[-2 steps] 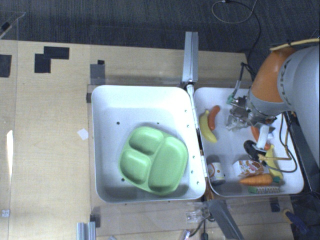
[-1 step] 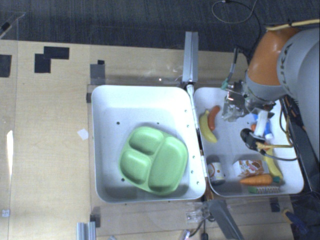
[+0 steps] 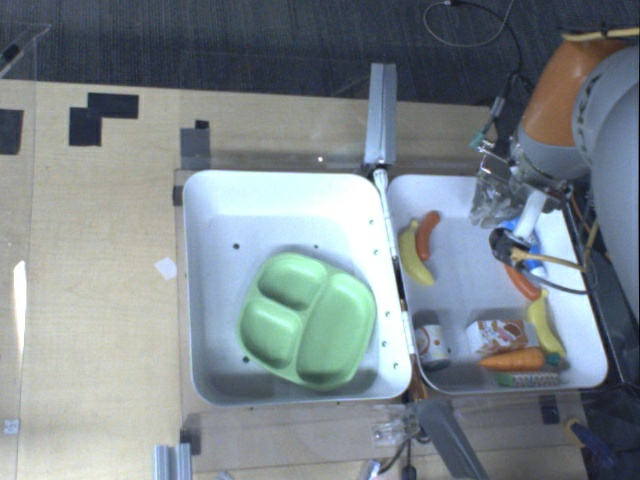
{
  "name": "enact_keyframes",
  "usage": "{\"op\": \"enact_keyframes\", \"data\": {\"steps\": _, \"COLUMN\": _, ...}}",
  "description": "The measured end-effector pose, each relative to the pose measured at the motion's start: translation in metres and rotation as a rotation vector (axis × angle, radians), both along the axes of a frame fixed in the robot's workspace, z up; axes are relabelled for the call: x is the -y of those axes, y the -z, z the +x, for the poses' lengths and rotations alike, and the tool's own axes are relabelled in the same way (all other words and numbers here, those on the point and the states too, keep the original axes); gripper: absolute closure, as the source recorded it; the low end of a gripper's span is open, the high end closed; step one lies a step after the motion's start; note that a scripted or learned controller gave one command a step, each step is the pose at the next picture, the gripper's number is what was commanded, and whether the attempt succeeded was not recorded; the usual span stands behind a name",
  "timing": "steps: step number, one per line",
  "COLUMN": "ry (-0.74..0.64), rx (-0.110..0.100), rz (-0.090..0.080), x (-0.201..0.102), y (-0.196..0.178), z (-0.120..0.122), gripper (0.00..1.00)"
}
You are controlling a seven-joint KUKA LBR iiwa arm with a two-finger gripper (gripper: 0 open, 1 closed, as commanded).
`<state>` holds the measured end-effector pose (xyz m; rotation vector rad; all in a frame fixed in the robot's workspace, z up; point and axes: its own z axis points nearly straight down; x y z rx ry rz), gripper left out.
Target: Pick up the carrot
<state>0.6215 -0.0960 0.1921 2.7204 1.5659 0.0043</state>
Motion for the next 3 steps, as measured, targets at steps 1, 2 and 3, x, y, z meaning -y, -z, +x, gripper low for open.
{"op": "enact_keyframes", "data": {"steps": 1, "ry": -0.003, "rx": -0.002, "rz": 0.001, "x": 0.004, "y": 0.058, "z": -0.029, "gripper": 1.00}}
{"op": "enact_keyframes", "data": {"steps": 2, "ry": 0.296, "rx": 0.000, "rz": 0.001, "x": 0.035, "y": 0.009, "z": -0.040, "gripper": 1.00}}
{"op": "enact_keyframes", "data": {"steps": 3, "ry": 0.493, "rx": 0.000, "rz": 0.002, "x": 0.056, "y": -0.012, "z": -0.008, "gripper": 1.00}}
